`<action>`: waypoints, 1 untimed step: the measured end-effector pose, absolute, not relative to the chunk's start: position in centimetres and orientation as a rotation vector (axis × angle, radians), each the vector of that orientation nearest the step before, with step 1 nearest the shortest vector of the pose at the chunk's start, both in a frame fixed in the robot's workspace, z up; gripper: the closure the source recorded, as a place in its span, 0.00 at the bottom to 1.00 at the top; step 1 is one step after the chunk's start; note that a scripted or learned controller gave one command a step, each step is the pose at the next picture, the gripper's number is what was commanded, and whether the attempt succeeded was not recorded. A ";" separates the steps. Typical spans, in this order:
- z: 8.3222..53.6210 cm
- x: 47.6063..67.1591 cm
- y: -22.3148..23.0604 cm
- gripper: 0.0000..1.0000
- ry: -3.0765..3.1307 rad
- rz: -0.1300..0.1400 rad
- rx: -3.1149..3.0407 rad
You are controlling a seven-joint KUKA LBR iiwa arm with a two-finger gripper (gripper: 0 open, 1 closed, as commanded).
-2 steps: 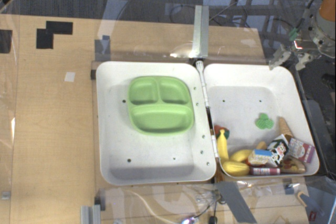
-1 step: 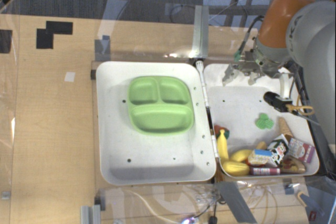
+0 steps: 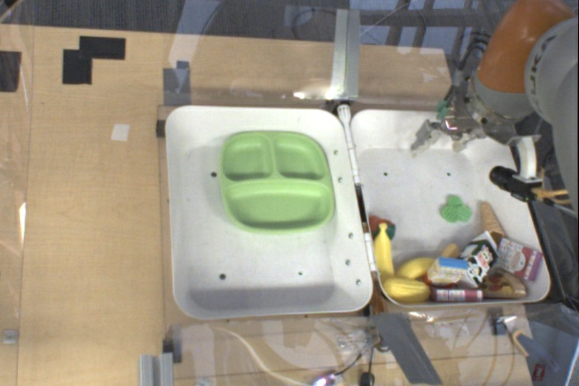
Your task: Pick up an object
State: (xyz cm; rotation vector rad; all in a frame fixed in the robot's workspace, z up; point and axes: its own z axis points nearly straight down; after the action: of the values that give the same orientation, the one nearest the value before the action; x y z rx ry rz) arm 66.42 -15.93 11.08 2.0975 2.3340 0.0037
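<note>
My gripper (image 3: 441,136) hovers over the far part of the right bin (image 3: 398,185), open, with nothing between its fingers. A small green toy (image 3: 456,210) lies on the bin floor a little nearer than the gripper and apart from it. Piled along the near edge are a yellow banana (image 3: 384,250), a second yellow fruit (image 3: 413,268), a small printed carton (image 3: 472,261), a pink packet (image 3: 518,257) and a tan cone (image 3: 489,216).
The left bin (image 3: 194,221) holds a green divided plate (image 3: 275,180) near its middle. A metal rail (image 3: 355,185) separates the two bins. The grey arm with its orange band (image 3: 520,50) reaches in from the upper right.
</note>
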 end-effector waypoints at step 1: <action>18.8 67.1 -10.2 0.00 2.150 0.006 2.286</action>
State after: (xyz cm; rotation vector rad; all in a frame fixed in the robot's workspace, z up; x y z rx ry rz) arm 67.08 -10.21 18.82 2.2858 2.1500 0.0061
